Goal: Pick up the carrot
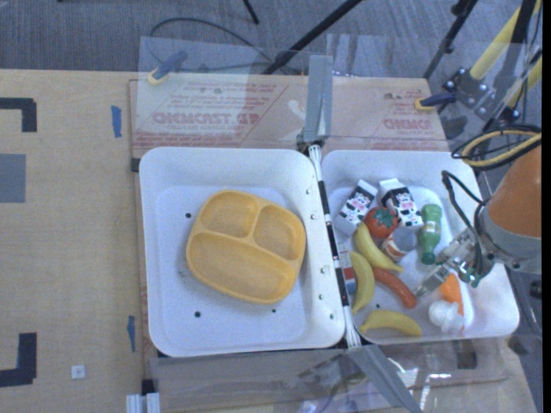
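Right bin (504,312) held bananas (376,252), tomato (380,221), bottle (430,231); carrot (451,289) sat near its right wall. Left bin (159,231) held a yellow tray (245,245). Gripper (449,263) fingers spread just above carrot, pinching nothing.

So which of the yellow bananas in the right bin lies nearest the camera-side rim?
The yellow banana lying crosswise along the right bin's near rim; the other two sit further up, beside the divider.
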You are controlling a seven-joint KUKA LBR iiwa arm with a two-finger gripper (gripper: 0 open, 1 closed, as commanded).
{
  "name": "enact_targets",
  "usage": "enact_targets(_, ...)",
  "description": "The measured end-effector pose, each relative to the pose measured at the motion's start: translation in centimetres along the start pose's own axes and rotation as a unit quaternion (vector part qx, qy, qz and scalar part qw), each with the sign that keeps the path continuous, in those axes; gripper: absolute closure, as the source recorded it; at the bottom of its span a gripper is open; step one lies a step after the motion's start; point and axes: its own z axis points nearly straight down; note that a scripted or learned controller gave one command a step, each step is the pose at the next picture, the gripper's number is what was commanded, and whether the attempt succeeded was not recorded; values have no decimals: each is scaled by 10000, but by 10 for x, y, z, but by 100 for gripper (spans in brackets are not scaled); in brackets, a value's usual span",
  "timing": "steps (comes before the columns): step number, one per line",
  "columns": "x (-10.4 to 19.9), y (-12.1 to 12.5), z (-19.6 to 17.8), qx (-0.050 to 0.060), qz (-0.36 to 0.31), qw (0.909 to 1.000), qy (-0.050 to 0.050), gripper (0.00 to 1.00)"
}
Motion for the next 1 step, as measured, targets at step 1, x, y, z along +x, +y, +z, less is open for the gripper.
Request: enact_targets(1,-7,34,-11,-2,588,9983,6,0)
